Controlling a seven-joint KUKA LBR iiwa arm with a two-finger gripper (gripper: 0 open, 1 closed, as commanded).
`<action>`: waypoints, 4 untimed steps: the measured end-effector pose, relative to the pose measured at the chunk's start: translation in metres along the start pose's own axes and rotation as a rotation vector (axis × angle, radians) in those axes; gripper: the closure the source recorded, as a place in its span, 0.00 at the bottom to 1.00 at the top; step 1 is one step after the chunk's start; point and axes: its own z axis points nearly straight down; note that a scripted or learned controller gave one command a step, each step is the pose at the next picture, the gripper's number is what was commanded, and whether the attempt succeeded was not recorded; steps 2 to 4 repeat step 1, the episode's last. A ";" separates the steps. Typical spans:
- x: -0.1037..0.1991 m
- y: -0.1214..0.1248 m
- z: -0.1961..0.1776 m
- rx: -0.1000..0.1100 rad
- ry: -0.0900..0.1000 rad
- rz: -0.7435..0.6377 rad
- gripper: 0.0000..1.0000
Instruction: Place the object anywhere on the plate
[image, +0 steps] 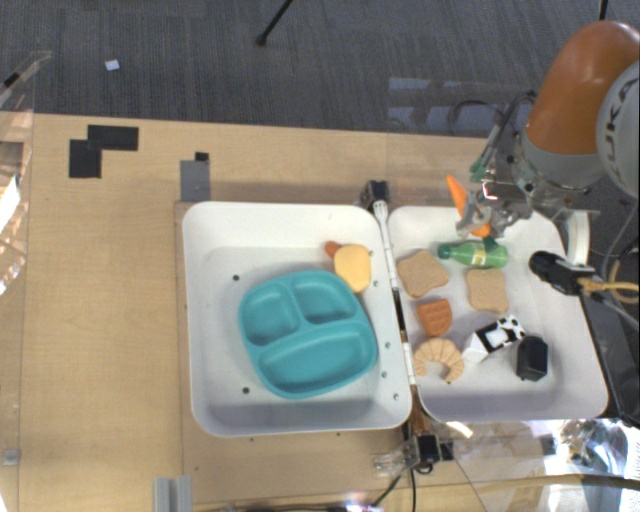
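Gripper (478, 215) above right bin (575, 395), carrot (458, 192) pinched between fingers, well apart from teal plate (305, 335)

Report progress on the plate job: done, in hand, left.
Done: nothing lies on the teal divided plate in the left bin; a yellow-orange toy food rests beside it. In hand: the gripper hovers over the right bin by the green bottle, an orange carrot-like piece next to it; grasp unclear. Left: pick, carry, place.
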 end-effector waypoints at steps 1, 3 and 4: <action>0.000 0.000 0.000 0.000 0.000 0.000 0.00; 0.000 0.000 0.000 0.000 0.000 0.000 0.00; 0.000 0.000 0.000 0.000 0.000 0.000 0.00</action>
